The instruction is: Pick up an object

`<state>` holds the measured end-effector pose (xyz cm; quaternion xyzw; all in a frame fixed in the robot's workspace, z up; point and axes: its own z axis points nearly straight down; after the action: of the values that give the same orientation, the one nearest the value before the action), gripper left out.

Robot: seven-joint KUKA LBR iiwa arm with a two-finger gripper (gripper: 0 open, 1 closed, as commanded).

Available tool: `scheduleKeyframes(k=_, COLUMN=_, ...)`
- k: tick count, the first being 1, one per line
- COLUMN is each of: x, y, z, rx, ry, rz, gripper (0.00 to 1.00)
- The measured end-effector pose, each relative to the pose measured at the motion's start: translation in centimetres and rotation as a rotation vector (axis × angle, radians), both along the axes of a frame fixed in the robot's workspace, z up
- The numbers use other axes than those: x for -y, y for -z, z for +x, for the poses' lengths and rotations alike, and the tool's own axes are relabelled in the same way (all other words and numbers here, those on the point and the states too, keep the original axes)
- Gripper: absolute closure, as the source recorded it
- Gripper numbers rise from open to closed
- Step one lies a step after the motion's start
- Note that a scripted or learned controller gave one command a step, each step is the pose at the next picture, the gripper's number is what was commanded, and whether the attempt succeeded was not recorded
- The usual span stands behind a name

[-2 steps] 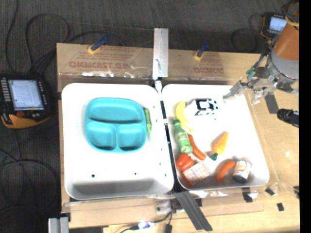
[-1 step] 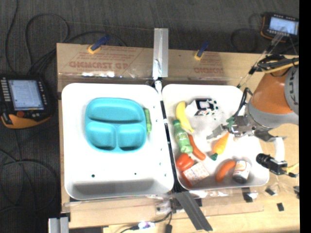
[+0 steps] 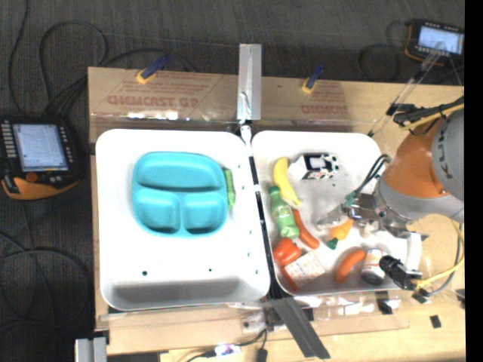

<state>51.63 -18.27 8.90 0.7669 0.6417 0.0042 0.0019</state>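
Observation:
My gripper (image 3: 341, 219) reaches in from the right, low over the middle of the right bin (image 3: 355, 143). A small orange piece (image 3: 340, 231) lies right at its tip, touching or nearly so. To its left are a yellow banana (image 3: 283, 178), a green bottle (image 3: 282, 214), an orange carrot-like stick (image 3: 306, 234), a red pepper (image 3: 284, 251) and a small printed box (image 3: 306, 268). A reddish sausage (image 3: 349, 264) lies near the bin's front wall, below the gripper. A black-and-white item (image 3: 318, 164) sits at the back.
The left bin (image 3: 121, 277) holds a blue compartment tray (image 3: 181, 192) with a thin green thing (image 3: 229, 187) against its right edge. The divider between the bins runs just left of the banana and bottle. The arm's orange band (image 3: 419, 168) hangs over the right bin's right wall.

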Motion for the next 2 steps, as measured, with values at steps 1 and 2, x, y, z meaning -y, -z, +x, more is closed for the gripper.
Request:
scheduleKeyframes(k=1, x=-2.1, y=-3.5, z=2.9, rx=-0.011, ry=-0.157, rz=0.0, gripper=0.0)
scheduleKeyframes(k=2, x=-2.5, y=0.0, z=5.3, rx=-0.005, ry=-0.094, rz=-0.004, gripper=0.0)
